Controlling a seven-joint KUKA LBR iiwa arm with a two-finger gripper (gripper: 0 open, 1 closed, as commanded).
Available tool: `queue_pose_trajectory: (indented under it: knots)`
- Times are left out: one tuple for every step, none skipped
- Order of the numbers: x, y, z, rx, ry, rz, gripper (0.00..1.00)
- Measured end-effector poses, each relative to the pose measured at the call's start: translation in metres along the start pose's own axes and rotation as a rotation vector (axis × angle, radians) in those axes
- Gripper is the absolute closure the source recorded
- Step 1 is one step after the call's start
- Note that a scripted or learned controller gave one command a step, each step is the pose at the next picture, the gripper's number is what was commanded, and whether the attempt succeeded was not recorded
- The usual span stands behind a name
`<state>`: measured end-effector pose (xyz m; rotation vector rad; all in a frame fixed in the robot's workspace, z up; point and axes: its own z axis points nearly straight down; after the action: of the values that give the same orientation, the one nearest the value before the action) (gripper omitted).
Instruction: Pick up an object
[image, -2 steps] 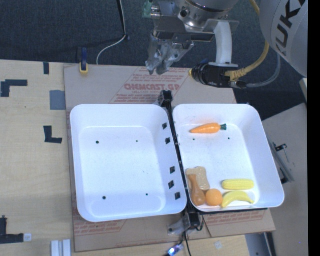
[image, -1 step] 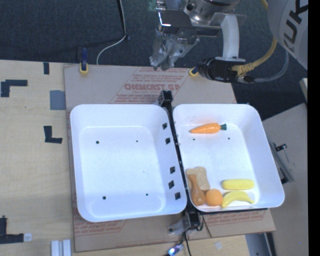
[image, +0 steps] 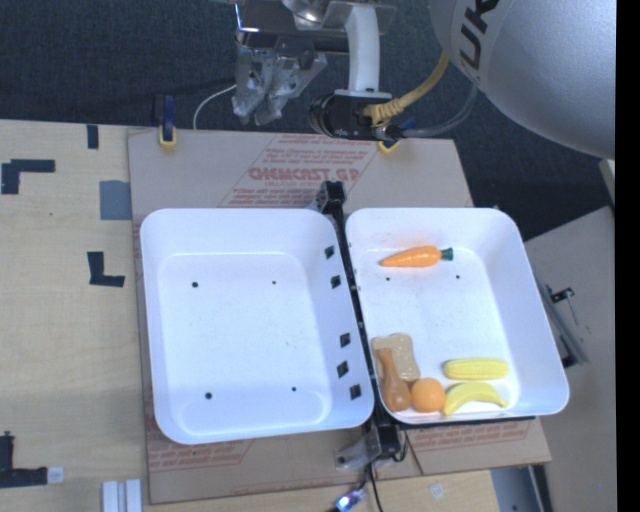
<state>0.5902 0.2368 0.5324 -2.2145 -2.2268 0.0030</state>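
Currently the gripper (image: 262, 90) hangs above the bench's far edge, beyond both bins; whether it is released or clenched I cannot tell. Carrot (image: 412, 257) lies in the right bin (image: 520, 250), nearer the camera and rightward of the gripper, long axis left-right.

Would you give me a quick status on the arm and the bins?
Gripper high beyond the bins, nothing between fingers. Carrot, corn, banana, orange in right bin. Nothing blocking.
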Motion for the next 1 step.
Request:
queue_pose_trajectory:
  knots:
    - [-0.0023, -0.0007, -0.0118, -0.001, 0.000, 0.001, 1.00]
